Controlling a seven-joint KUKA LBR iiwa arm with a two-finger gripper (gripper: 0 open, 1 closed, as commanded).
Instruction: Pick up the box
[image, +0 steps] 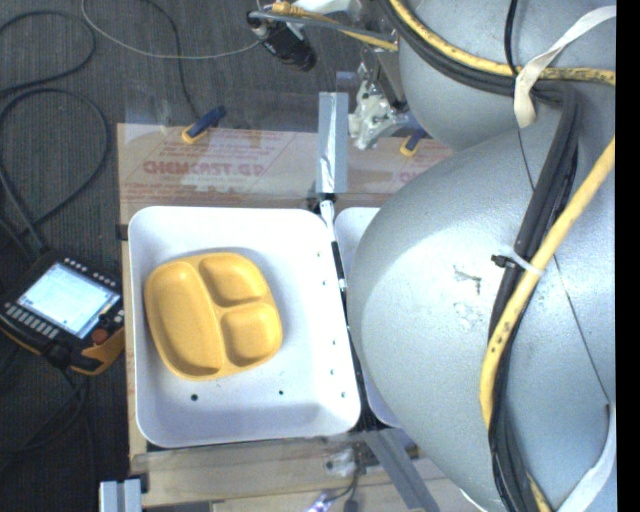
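Claw open or shut? I cannot tell, because the one big grey arm (450, 300) spreads over the right side and covers most of the right bin (355, 230). Two white bins sit side by side on the brown counter (230, 170). I can see the whole of the left bin (150, 400). One yellow dish (212, 312) lies in it, toward its left side, flat on the floor of the bin. The dish has round corners and three hollows: one long one on the left and two smaller ones on the right. I cannot tell if this dish is the box. It touches nothing but the bin. Yellow cables (500, 330) and black cables run along the arm. Two clamps with blue and yellow handles grip the far edge of the counter, one at the left (203, 123) and one near the arm (410, 146). One hand controller with a lit screen (65, 305) lies on the dark floor, left of the counter.
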